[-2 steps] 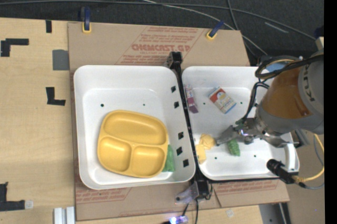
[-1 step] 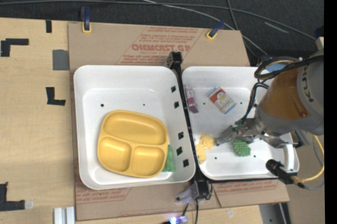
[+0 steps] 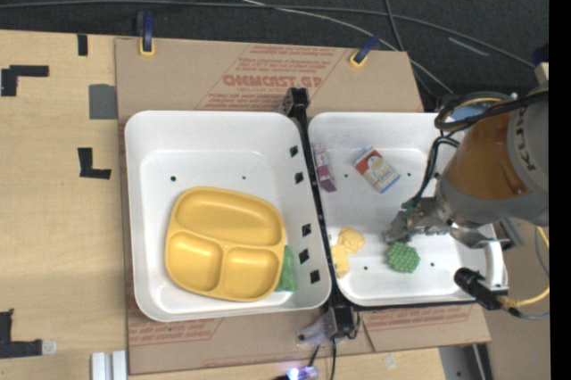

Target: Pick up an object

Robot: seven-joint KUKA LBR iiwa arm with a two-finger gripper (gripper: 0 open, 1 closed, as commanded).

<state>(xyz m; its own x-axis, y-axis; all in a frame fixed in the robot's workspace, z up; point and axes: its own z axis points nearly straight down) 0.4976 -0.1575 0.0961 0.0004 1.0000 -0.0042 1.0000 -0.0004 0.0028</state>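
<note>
Two white bins are set side by side on the bench so that things can be lifted from one and dropped into the other. In the left bin, a yellow divided tray takes up the lower middle of the frame. In the right bin, a small red and white box, a yellow lump and a green knobbly ball are scattered. The gripper is lowered at lower right; whether it is open or closed cannot be told. The green ball lies just below it, apparently not gripped.
</note>
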